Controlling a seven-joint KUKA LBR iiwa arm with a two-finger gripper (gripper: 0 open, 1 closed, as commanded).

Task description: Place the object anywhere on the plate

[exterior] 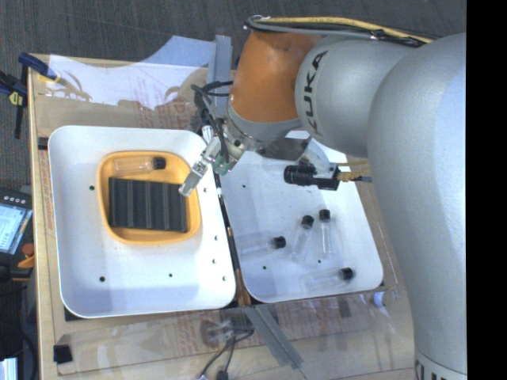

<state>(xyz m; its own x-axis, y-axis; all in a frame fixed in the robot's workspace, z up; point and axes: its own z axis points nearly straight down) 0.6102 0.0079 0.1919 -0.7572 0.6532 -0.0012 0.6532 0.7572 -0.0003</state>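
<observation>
So the gripper is hanging right over the 3 o'clock edge of the yellow plate, which is sitting in the left bin. Honestly I can't tell what state the tool is in from this angle, or whether there's anything in it, so I'm not calling it a grasp.

There's a clear vial with a black cap lying on the plate up around 12 o'clock, just above the dark ribbed insert. If that's the object in question, I'm guessing the placing part is basically done and all that's left is for the arm to get out of there. If it's carrying another one, the drop is still pending.

Over in the right bin more capped vials are lying around: two close together near the centre, one black cap at about 8 o'clock, and one at 5 o'clock. A black fitting is sticking out under the wrist at the bin's 12 o'clock side.

Stuff in the way: not much really. The raised rim between the two bins is running right under the tool, and the insert is taking up most of the plate's flat area.
</observation>
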